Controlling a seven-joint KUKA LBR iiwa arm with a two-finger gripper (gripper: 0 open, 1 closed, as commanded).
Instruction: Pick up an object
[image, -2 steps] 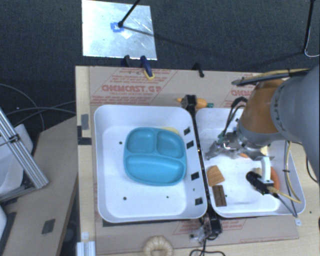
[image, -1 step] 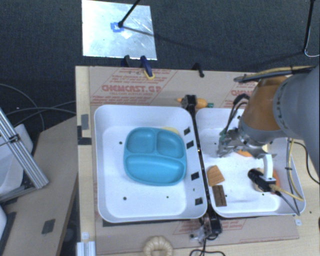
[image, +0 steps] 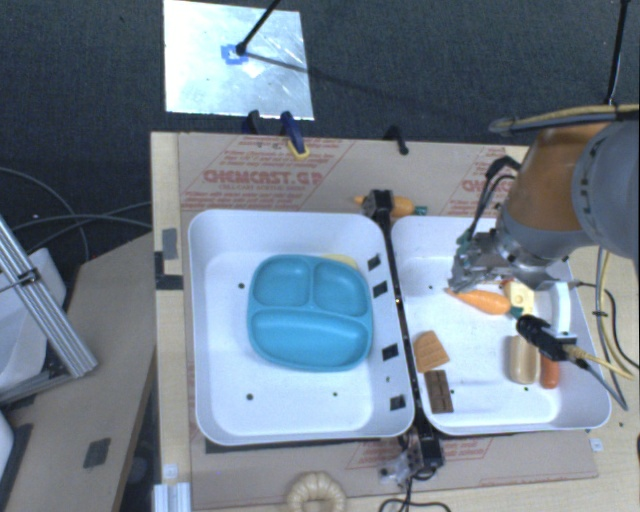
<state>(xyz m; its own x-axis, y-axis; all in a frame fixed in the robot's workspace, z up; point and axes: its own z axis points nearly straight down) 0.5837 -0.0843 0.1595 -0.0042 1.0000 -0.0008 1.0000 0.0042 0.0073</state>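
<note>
Carrot (image: 482, 300) lies in the right bin (image: 580, 405), just below and beside the gripper (image: 468, 272), its long axis running roughly left to right with a slight downward slant toward the right. Whether the jaws are spread or pressed together cannot be told from here. Farther out sit a tan wedge (image: 431, 351), a brown block (image: 438, 391) and a bread roll (image: 520, 359). The left bin (image: 215, 400) holds a blue divided plate (image: 307, 311).
</note>
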